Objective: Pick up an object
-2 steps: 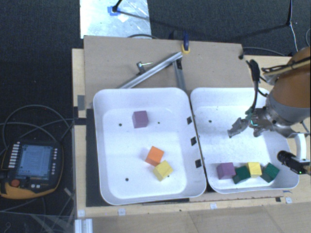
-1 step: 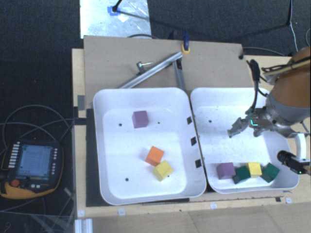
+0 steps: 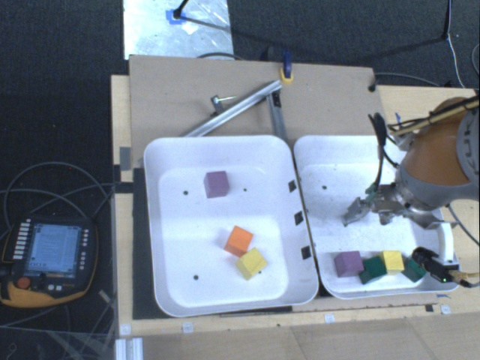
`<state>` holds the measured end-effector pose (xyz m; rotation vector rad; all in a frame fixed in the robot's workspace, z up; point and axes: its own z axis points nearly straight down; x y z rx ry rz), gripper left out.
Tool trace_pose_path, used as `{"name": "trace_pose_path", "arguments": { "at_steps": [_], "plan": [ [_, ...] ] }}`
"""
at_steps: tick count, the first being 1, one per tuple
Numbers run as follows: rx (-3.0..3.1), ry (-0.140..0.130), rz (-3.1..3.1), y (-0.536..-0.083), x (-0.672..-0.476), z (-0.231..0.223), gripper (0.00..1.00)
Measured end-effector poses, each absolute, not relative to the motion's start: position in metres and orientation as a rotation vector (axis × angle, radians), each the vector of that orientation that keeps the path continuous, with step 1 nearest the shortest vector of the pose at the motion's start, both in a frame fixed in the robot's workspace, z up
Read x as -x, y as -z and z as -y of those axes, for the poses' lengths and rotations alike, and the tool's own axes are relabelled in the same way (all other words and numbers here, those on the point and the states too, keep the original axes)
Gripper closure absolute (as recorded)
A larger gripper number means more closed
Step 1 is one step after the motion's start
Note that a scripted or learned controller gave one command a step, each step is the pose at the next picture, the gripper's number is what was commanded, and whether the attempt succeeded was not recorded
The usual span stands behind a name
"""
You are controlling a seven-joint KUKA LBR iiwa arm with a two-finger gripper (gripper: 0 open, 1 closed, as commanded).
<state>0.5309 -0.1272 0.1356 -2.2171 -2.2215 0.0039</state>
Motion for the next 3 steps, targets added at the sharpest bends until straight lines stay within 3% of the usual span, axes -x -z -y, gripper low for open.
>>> {"name": "trace_pose_path", "arguments": {
  "at_steps": [1, 2, 3],
  "plan": [
    [2.217, -0.002, 2.222, -0.088, -0.531, 0.127, 0.00],
    [2.218, 0.003, 2.228, -0.101, -0.532, 0.127, 1.00],
    [2.220, 0.006, 2.232, -0.162, -0.542, 0.127, 1.00]
  ]
}}
